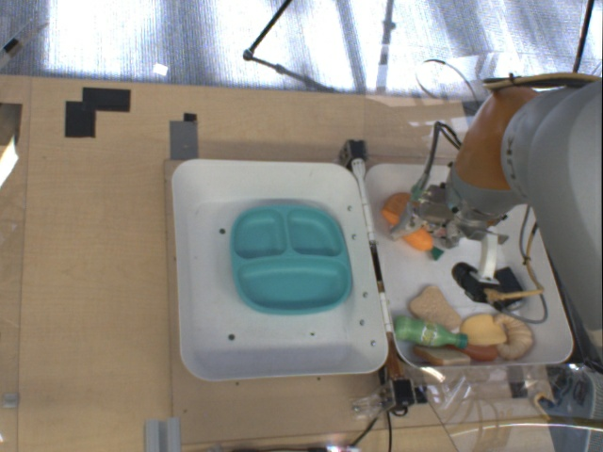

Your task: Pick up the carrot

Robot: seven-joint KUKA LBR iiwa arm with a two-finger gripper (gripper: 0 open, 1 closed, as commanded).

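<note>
- Green plastic bottle lay on its side at the near end of the right-hand shallow white bin, neck toward the bin's middle.
- Just behind it sat a tan slice of toy bread. To its right, a pale yellow rounded piece and a beige croissant-shaped toy were crowded together, touching.
- Small orange carrot lay in the far half of the same bin, near its left wall. It was a short, stubby, bright orange body with a green tip on the end pointing toward the bin's centre.
- A rounded orange toy lay just beyond the carrot, closer to the far left corner.
- Grey two-finger gripper hung low directly over the carrot's upper side, between it and the rounded orange toy. Contact could not be judged.
- Jaw state: could not tell, since the gripper body hid it from above.
- Grey arm with its orange band came in from the right over the bin's far edge.
- Left-hand shallow white bin held a teal divided plastic plate, centred and lying flat.
</note>
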